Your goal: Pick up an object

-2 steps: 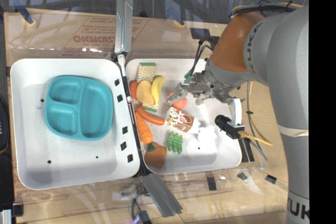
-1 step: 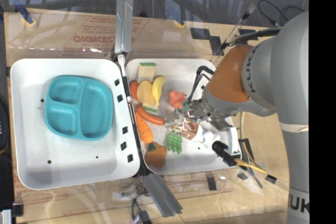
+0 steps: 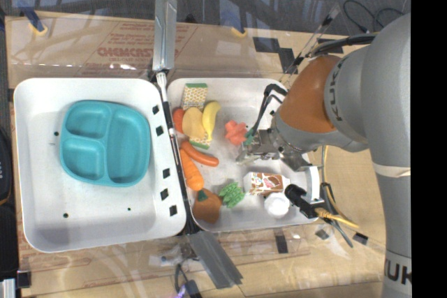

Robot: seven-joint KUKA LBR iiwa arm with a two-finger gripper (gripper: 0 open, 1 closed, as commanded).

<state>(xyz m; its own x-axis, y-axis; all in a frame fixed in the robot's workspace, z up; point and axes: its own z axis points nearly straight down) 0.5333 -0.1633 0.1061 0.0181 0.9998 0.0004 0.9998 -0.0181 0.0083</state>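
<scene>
Right now the gripper point(image 3: 253, 147) is hanging low inside the right bin point(image 3: 230, 91), its dark fingers crowded together over the white floor just beside a small red toy point(image 3: 236, 131). How far the fingers are parted I cannot tell; the metal parts are blurring into one another, and nothing is showing between them.

The red toy is lying to the gripper's left, near a yellow banana point(image 3: 210, 118) and a pale yellow piece point(image 3: 193, 125) that are leaning against each other. Above them a corn cob point(image 3: 195, 93) is sitting near the bin's far wall. An orange sausage point(image 3: 200, 154) is lying slantwise below the banana, with a carrot point(image 3: 193, 176) just beside it along the left wall. Nearer the front, a green broccoli piece point(image 3: 231, 193) is resting between an orange-brown fruit point(image 3: 207, 206) and a small printed carton point(image 3: 266, 183), and a white bottle point(image 3: 277, 206) is lying by the carton.

The left bin point(image 3: 28, 150) is bearing a teal divided plate point(image 3: 106, 142). The grey arm point(image 3: 370, 101), with its orange band point(image 3: 312, 105), is reaching in from the right.
</scene>
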